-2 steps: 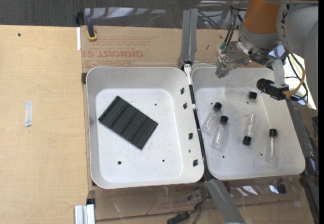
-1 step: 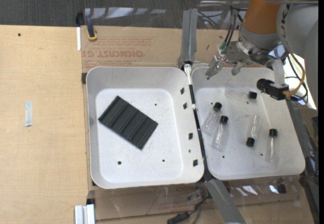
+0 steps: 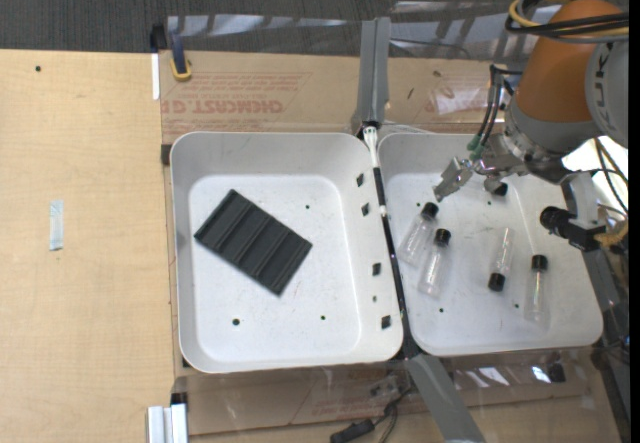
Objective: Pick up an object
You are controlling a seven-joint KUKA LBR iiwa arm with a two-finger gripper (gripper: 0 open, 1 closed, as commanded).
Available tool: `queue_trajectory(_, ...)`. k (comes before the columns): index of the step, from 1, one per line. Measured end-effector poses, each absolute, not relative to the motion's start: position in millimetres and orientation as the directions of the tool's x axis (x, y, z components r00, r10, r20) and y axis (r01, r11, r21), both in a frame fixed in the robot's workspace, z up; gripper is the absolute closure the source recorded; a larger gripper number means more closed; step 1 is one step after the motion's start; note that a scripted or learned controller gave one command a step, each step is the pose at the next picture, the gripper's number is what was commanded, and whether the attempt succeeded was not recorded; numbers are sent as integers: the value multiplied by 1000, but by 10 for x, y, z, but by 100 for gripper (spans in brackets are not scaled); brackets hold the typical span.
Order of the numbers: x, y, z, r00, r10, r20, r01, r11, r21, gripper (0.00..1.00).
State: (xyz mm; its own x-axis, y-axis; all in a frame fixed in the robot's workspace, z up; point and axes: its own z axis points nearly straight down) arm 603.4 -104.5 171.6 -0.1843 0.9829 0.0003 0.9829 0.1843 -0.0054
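Two shallow white plastic bins, rounded corners, side by side: left bin point(image 3: 190, 231), right bin point(image 3: 570, 331). Grey arm point(image 3: 560, 71) with orange band above the right bin. Flat dark ribbed slab point(image 3: 252, 241), rectangular, askew in the left bin. Gripper point(image 3: 470, 171) over the right bin's back, claw state impossible to tell. Four clear tubes point(image 3: 417, 231) with black caps scattered below it.

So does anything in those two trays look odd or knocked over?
Nothing broken. Four clear vials with black caps lie tipped on their sides, scattered in the right bin; a dark ribbed panel sits askew in the left bin.
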Motion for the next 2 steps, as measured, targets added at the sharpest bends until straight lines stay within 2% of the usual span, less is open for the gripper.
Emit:
queue_trajectory(1,5161,-1750,893,-291,957,2,957,291,-3,0)
queue_trajectory(2,5903,-1954,2109,-306,952,0,952,306,-2,0)
